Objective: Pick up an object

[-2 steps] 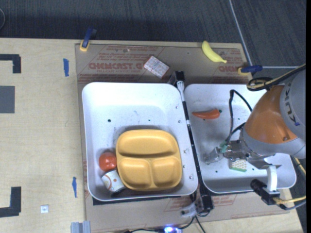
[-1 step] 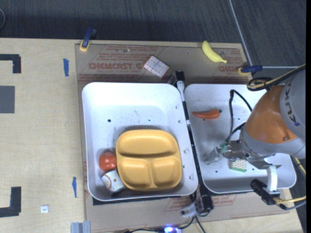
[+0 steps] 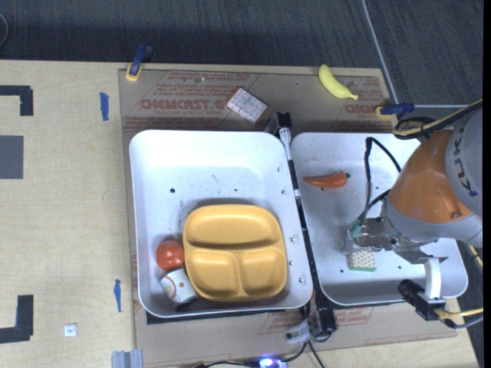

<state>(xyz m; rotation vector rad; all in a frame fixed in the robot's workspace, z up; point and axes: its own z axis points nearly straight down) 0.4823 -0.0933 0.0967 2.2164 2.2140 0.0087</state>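
Camera view | gripper (image 3: 367, 245) low in right bin (image 3: 337, 286), above green-white object (image 3: 362, 261) | jaws: cannot tell

i see a glossy yellow plastic tray (image 3: 233, 251) left of my gripper. the white bins (image 3: 207, 159) look smooth; the board (image 3: 54, 205) beneath is matt wood.

Pale wooden bench (image 3: 54, 228) — dark grey carpet floor (image 3: 230, 14) beyond.
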